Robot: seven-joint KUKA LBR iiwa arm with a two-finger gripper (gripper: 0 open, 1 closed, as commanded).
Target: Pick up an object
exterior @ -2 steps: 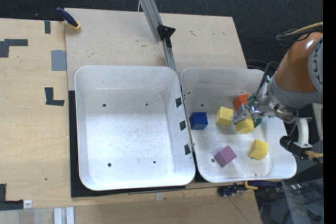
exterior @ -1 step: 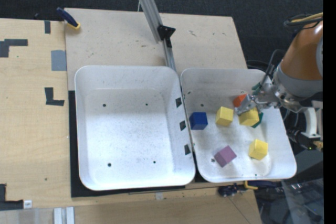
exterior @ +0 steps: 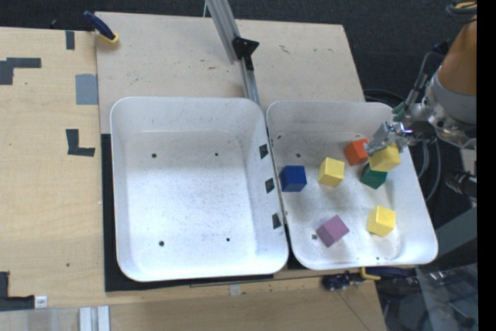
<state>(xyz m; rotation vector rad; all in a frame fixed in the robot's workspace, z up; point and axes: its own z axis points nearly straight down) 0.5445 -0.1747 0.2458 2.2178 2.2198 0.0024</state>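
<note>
- Gripper (exterior: 385,137) sat low over the far-right part of the right bin (exterior: 310,114); arm (exterior: 457,74) came in from the right w/ orange band above the wrist
- Fingers: couldn't tell if released or clenched; tips were a small blurred metal shape, too small to read
- Tips were right at a tight cluster: orange cube (exterior: 356,152) just left of them, a yellow cube (exterior: 385,159) just below, green cube (exterior: 373,177) touching that yellow one on its near side
- Nothing visibly sat between the fingers; so no grasp could be claimed; all cubes looked to be resting on the bin floor
- Other candidates in the same bin: blue cube (exterior: 293,178) near the left wall; second yellow cube (exterior: 332,171) mid-bin; purple cube (exterior: 332,230) near side; third yellow cube (exterior: 381,220) near-right
- Left bin (exterior: 124,120) held no objects; only dark speckling on its floor
- Progress, my read: approach done, pick itself not confirmed; closing on a cube and lifting were left; likeliest target was the yellow or orange cube at the tips, couldn't say which
- Writing/brands: none readable; cubes plain; bench (exterior: 46,105) showed only grey tape patches w/o text
</note>
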